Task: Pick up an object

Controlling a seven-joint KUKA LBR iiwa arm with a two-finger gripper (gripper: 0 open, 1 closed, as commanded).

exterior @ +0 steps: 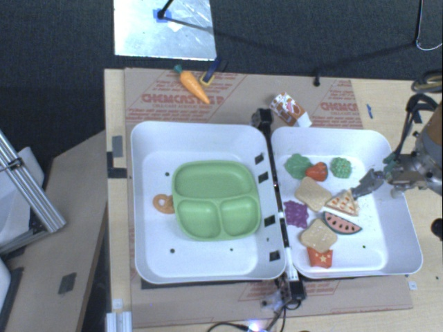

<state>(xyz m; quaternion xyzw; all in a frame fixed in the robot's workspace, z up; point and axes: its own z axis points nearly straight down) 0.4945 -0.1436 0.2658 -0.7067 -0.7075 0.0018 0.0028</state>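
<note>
Fries [319, 256] in right bin [398, 254], green tray [214, 199] left

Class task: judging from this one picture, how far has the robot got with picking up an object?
Done: the gripper has reached the right bin, low beside the pizza slice. In hand: nothing visibly held. Left: grasping and lifting; the toy foods, like the watermelon slice, lie in the bin.

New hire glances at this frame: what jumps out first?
The green tray fills the middle of the left bin, with a small pretzel just off its left edge. The right bin holds a cluster of toy food, and the claw reaches in from the right beside the pizza slice. A carrot lies on the bench behind the bins.
</note>
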